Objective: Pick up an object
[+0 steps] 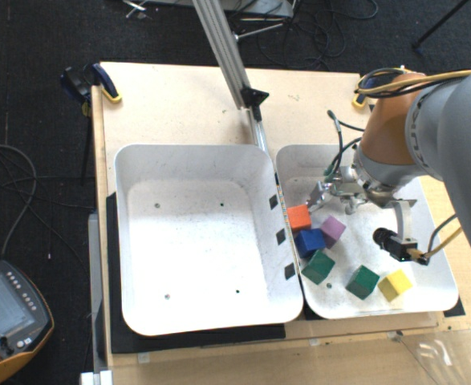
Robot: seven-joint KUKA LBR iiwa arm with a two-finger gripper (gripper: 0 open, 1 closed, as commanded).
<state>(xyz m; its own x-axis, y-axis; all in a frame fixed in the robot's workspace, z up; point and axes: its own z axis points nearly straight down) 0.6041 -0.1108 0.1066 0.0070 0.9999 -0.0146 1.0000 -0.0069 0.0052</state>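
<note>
I can't tell if the fingers [325, 192] are parted or clenched, nothing visibly between them; the orange cube [298, 217] sits just below-left of them, crowded by blue cube [308, 241], so I'd descend straight and centered.

no text, label, brand, number or sign can be read anywhere in the frame. the handheld control pendant [6, 319] at the lower left has a pale screen and a few buttons, but whatever is on them is too small and blurred to make out. the small dark tabs [282, 235] along the divide between the two bins at centre carry no legible marks.
</note>
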